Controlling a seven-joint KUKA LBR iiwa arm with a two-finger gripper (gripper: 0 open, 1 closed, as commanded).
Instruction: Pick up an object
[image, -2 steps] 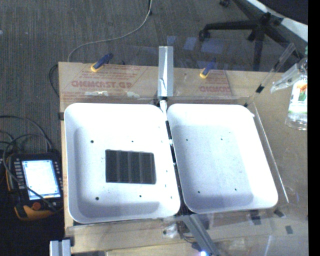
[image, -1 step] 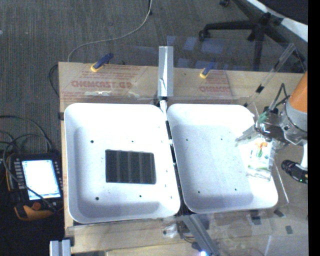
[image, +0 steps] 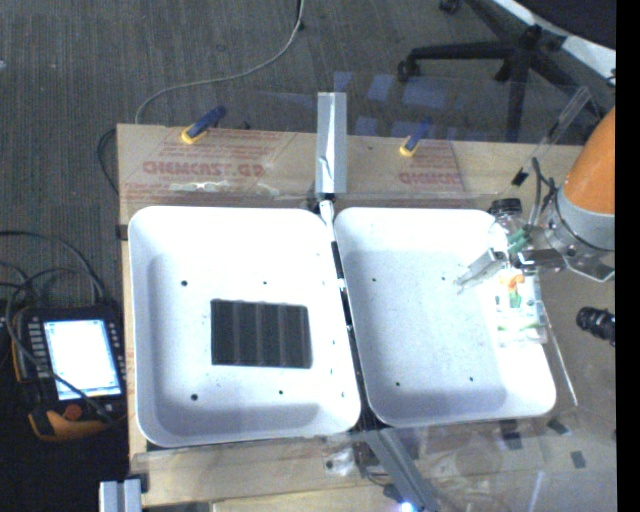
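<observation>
White bins, black ribbed pad, orange-banded grey arm

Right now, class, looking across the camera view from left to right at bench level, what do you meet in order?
Handheld screen unit → left bin with dark ridged block → right bin → gripper → orange band of the arm.

Carpet: dark grey, ribbed, around the bench on its far and left sides. Bench: brown board top, faded red print. Two clamps on the bench's far edge, yellow and blue: one toward its left, one toward its right. Metal post upright between them. Thin pale cable loops over the carpet beyond the bench. Chair base, black, beyond the bench's far right corner. Pendant with lit white screen on the carpet left of the bench, black cords beside it.
</observation>
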